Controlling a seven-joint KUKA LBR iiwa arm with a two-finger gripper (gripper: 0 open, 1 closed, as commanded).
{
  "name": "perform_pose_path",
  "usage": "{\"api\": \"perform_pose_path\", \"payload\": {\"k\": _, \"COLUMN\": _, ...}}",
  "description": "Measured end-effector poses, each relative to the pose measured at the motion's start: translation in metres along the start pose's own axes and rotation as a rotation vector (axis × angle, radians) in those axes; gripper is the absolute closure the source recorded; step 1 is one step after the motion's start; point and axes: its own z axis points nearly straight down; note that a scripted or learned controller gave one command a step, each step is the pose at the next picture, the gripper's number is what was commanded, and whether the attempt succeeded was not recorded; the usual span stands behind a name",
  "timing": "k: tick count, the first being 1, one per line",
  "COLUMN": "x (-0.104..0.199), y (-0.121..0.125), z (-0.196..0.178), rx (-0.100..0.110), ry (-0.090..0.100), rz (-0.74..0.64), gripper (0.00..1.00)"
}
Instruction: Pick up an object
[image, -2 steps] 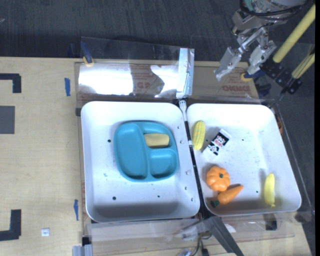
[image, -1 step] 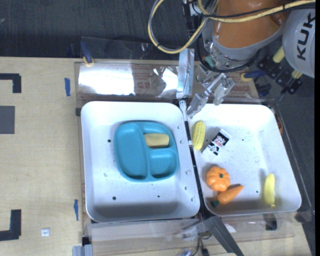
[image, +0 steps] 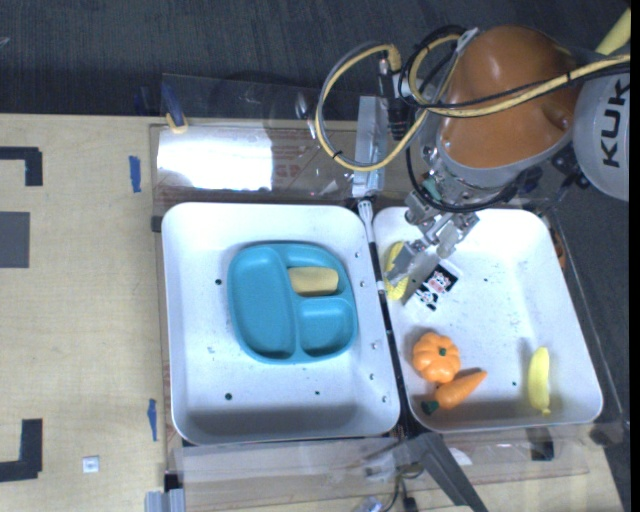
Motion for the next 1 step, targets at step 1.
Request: {"api": "perform_pose_path", "payload": {"k": 1, "x": 0.0512, "y": 0.0123, "z": 0.0311, "rx": 0.000, "ry": 0.002, "rz": -0.138, "gripper": 0.00}}
